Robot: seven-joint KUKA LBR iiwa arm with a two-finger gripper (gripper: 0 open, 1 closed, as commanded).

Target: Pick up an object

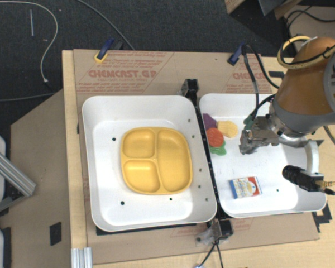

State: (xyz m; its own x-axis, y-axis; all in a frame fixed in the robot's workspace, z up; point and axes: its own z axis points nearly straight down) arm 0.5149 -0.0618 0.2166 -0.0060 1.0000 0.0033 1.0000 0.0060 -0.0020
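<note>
In the right bin (279,202), the small toys (216,134) crowd the near-left corner by the dividing wall, and the blue-and-white box (245,187) lies apart toward the front. Bare floor lies between them and around the box. The yellow divided plate (156,160) takes up the left bin's (100,121) middle, leaving a free margin along its walls.

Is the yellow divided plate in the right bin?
No. The yellow plate lies in the left bin; the right bin holds the small toys and a card box.
</note>
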